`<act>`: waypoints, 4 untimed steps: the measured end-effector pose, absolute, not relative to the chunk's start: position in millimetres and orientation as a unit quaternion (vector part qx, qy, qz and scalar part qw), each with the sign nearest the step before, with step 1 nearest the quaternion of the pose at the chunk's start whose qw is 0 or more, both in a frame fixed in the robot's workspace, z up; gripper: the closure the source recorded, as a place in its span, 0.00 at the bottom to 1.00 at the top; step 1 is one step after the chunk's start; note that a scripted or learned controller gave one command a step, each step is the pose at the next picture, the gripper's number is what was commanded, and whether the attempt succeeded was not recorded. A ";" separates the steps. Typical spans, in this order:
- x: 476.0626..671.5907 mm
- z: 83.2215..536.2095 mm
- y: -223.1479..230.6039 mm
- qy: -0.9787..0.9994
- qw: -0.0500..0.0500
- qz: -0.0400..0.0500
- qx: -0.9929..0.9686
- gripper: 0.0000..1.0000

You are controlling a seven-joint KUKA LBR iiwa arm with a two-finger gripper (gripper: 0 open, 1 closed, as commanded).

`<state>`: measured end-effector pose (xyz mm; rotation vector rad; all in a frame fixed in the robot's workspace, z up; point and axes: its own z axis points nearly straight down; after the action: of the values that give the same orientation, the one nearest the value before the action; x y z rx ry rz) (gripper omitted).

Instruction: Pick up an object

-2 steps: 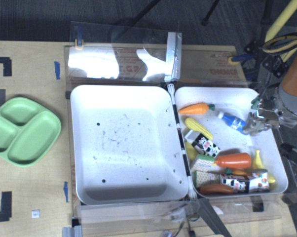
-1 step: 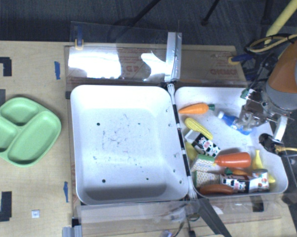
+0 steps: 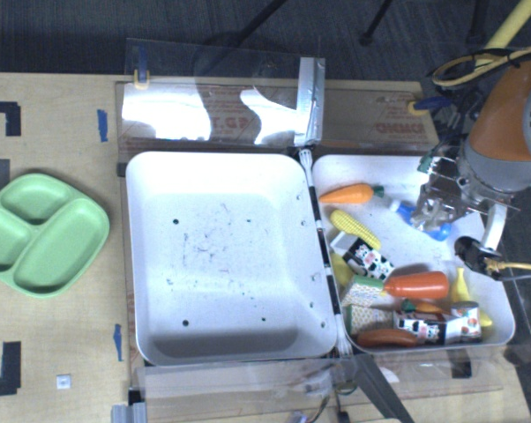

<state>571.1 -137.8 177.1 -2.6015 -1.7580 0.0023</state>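
My gripper (image 3: 437,208) hangs over the back right part of the right bin (image 3: 504,320), right above a small blue object (image 3: 433,228) that lies partly under it. I see nothing held in the gripper. In the same bin lie an orange carrot (image 3: 347,194), a yellow corn cob (image 3: 355,228), a black-and-white cow-patterned box (image 3: 370,260), a long red-orange vegetable (image 3: 415,284), a brown sausage (image 3: 385,336) and a cow-patterned carton (image 3: 433,327).
The left white bin (image 3: 217,254) sits beside the right one, a shared rim between them. A green divided plate (image 3: 41,233) rests on the bench at far left. A clear panel (image 3: 217,100) stands behind the left bin. Cables (image 3: 468,64) hang near the arm.
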 end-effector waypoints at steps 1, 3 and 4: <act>536.9 114.2 -185.2 -0.501 0.002 0.001 -0.865 1.00; 627.1 184.9 -141.5 -0.392 0.000 0.001 -0.920 1.00; 638.9 220.5 -106.1 -0.537 -0.001 0.000 -0.843 1.00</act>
<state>638.9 -106.1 220.5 -2.6511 -1.6895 -0.0009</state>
